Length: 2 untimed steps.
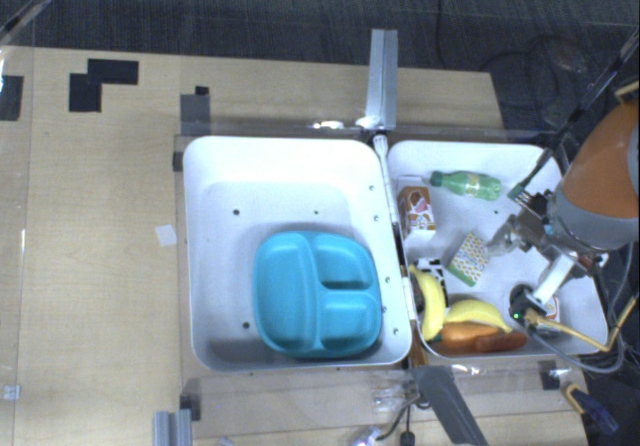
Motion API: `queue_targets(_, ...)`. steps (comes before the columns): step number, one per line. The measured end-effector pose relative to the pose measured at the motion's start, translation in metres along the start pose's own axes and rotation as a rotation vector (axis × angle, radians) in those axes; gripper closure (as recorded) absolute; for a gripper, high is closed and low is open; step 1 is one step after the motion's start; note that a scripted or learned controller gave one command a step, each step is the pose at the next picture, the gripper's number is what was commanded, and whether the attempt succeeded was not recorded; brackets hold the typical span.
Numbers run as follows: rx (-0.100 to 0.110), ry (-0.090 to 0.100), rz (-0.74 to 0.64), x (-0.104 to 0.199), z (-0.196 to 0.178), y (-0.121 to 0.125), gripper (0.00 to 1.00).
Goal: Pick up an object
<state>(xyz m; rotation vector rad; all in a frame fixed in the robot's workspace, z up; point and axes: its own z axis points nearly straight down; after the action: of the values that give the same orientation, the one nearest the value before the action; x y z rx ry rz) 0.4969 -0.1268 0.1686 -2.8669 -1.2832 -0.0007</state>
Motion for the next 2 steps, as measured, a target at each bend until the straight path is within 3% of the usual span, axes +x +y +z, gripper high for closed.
queue_targets(1, -0.004, 0.001, -0.282, 0.02, 0.069, -0.028, 0.0)
queue_targets(2, -0.014, 0.006, -0.02, -0.049, 0.079, 0.044, 0.0)
